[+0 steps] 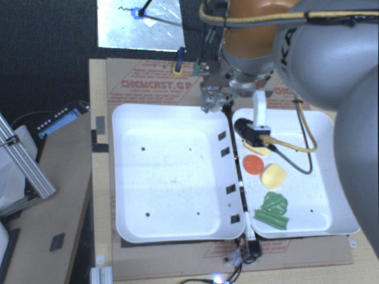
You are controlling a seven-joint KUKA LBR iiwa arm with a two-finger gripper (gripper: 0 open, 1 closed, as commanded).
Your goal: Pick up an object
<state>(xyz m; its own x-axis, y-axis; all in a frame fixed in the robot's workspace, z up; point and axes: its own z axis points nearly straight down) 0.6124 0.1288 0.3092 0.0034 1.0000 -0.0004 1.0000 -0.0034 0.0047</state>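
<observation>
Tool: the tool [214, 102] hangs at upper centre of the frame, over the back rim where the two bins meet. Whether it is open or closed cannot be told, nor whether it grips anything.
Objects: all lie in the right bin [317, 215], in a line down its left half, below and right of the tool.
Orange disc [253, 164]: flat, nearest the tool.
Yellow lump [273, 175]: just beside the disc, to its lower right.
Green piece [273, 209]: leafy, near the front rim, apart from the lump.
In the way: the grey arm [331, 70] with its orange band [260, 10] fills the upper right and covers the right bin's back and right edge.
Left bin [166, 170]: white, with a few small dark dots on its floor.
Divider: black clips [225, 152] sit along the joined rims.
Surface: both bins rest on a cardboard sheet [148, 84] with red print, on a tan desk [65, 176].
Room: a shiny sheet [139, 16] lies on the dark floor at upper left; a metal rail [21, 158] slants at the left edge.
</observation>
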